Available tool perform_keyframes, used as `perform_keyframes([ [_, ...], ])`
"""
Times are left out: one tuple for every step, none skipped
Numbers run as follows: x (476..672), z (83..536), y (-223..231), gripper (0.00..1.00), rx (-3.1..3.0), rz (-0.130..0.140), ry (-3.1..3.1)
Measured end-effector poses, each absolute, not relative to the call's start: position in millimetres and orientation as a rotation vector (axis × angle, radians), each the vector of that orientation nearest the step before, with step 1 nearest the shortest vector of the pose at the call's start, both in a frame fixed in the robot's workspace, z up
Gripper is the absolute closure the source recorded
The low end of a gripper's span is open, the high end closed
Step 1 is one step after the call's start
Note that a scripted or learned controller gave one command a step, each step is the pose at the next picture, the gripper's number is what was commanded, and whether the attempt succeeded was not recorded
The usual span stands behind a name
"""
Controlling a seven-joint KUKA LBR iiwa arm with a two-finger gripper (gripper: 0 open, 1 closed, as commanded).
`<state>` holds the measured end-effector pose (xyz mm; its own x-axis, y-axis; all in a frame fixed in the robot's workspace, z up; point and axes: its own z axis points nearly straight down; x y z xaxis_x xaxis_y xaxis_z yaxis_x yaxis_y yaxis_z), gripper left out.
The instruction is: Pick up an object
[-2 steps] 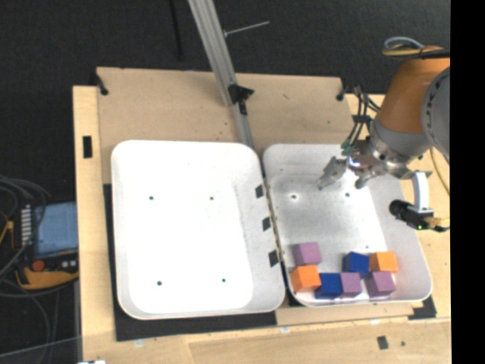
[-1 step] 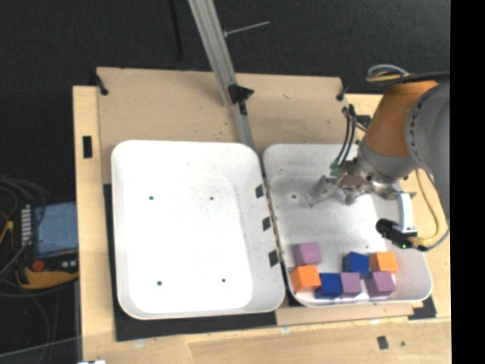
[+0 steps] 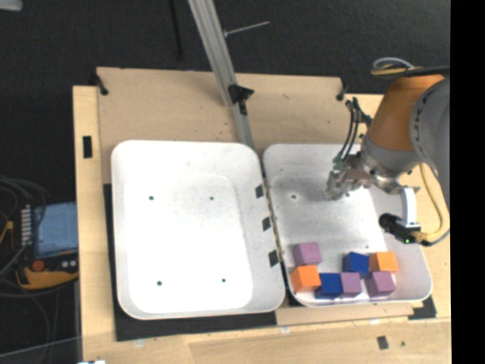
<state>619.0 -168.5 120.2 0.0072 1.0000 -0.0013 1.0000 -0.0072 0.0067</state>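
Gripper [image 3: 339, 186] low over the upper part of the right bin [image 3: 318, 165]; how far it is open cannot be told. Purple, orange and blue blocks [image 3: 345, 271] cluster at that bin's near edge, apart from the gripper. Left bin [image 3: 129, 203] alongside.

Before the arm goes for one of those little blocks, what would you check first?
1. Blocks within the right bin: ok, all seven bunched along its near edge.
2. Gripper holding nothing yet: cannot tell.
3. Gripper over a block: not ok, it hangs above bare floor toward the far side.
4. An easy target: ok, the purple block sits at the cluster's edge.
5. Blue block free to grasp: not ok, neighbours press both sides.
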Motion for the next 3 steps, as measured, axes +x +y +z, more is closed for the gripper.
perform_keyframes([
  [624.3,184,-174,1.0,2.22,0.007,2.213],
  [625.7,219,-175,1.0,2.215,0.005,2.22],
  [637.5,214,-128,1.0,2.213,0.002,2.227],
])
